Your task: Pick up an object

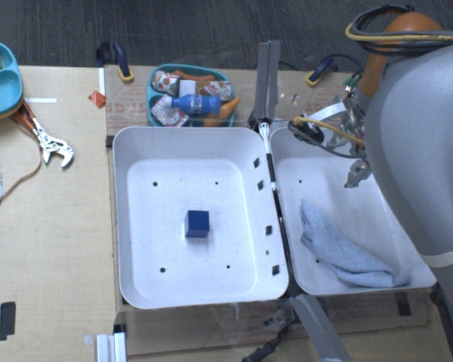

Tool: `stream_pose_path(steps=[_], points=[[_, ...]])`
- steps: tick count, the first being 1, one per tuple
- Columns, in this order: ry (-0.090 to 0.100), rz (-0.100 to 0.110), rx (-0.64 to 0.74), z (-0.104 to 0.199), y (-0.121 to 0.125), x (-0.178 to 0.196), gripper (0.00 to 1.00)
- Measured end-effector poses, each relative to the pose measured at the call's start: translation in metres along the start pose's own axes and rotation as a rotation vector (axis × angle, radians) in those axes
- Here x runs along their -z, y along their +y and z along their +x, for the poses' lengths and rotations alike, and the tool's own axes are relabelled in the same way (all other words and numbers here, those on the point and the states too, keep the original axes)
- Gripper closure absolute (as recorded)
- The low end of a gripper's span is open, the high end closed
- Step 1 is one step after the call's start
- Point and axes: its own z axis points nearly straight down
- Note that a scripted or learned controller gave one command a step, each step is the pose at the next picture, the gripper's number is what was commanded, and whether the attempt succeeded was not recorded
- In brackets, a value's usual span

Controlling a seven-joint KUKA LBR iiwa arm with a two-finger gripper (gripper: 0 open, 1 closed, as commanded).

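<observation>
A small dark blue cube (pixel 198 224) sits on the floor of the left white bin (pixel 136 202), a little below its middle. A crumpled light blue cloth (pixel 346 250) lies in the right white bin (pixel 294 202), toward its near right corner. The grey arm, with its orange band, comes in from the right and covers much of the right bin. Its gripper (pixel 355 168) hangs over the far right part of that bin, above and behind the cloth and well away from the cube. Cables and the arm's body hide most of the gripper.
A blue bowl (pixel 190 98) of assorted small items stands behind the left bin. A wrench (pixel 53 148) and a teal tray (pixel 0 78) lie on the bench at the left. A grey post (pixel 268 74) rises behind the gap between the bins, with clamps (pixel 121 62) along the far edge.
</observation>
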Motion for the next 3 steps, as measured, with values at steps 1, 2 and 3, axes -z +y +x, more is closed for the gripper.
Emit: stream_pose_path(steps=[1, 2, 3], points=[[0.001, 0.000, 0.077, -0.036, 0.076, 0.033, 0.00], [0.001, 0.000, 0.078, -0.036, 0.075, 0.032, 0.00], [0.002, 0.000, 0.022, -0.039, 0.105, 0.073, 0.00]])
